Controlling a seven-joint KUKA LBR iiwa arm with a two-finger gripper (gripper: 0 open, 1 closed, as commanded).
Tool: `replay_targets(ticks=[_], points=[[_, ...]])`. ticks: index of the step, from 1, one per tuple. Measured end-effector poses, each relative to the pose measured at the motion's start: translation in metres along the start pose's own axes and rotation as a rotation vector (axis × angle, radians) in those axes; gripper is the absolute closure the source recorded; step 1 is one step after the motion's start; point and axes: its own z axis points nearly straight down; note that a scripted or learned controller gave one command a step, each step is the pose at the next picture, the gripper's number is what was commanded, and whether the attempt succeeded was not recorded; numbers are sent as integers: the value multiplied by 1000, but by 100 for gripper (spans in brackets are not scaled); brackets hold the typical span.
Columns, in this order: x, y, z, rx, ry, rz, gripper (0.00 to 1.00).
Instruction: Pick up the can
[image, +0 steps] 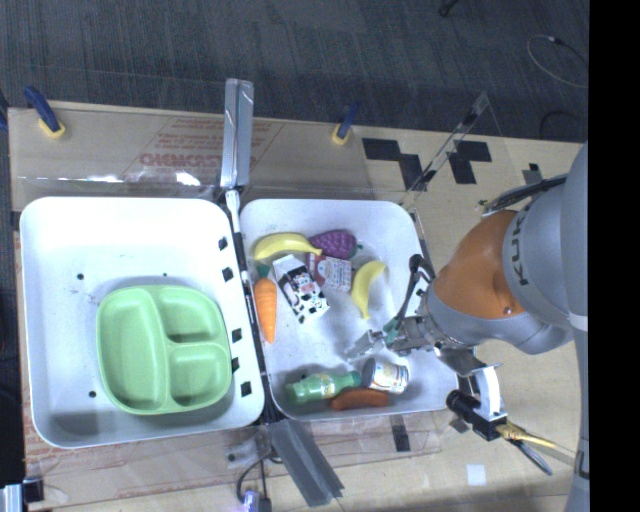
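The can (387, 376) is silver with a dark end and lies on its side near the front of the right bin (400, 215). It rests between a green bottle (322, 386) and the bin's right wall, with an orange-red sausage-like piece (358, 399) just in front of it. My gripper (376, 341) hangs low in the bin, directly behind and slightly left of the can. It stays apart from the can, with nothing visibly held. The grey arm with its orange band (485, 285) reaches in from the right.
The right bin also holds two bananas (283, 244) (366, 284), a carrot (265, 308), purple grapes (336, 241), a cow-patterned carton (303, 290) and a red-and-white packet (335, 270). A green divided tray (165, 348) sits in the left bin (60, 230).
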Motion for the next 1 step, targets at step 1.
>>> replay_targets(ticks=[1], points=[[21, 2, 0, 0, 0, 274, 0]])
